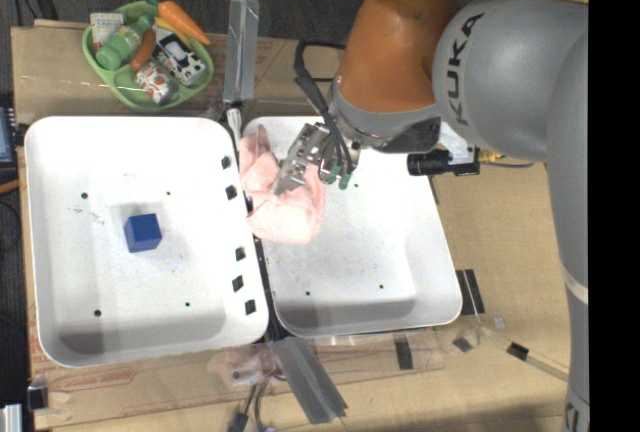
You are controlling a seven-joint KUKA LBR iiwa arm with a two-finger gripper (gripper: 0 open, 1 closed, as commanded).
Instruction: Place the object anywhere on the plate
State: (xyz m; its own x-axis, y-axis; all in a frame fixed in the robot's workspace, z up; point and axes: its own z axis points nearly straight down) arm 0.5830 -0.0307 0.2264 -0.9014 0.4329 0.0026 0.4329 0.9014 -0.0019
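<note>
We see the gripper (300, 163) low over the pink plate (283, 203), hard against the right bin's (420, 290) left wall; its grip we cannot tell. Blue cube (143, 232) sits mid left bin (60, 320), open floor all round.

A tan bench (500, 260) carries two white bins: the left bin (60, 250) toward nine o'clock, the right bin (420, 270) beside it. A green bowl (110, 85) of toy food sits at eleven o'clock.
</note>
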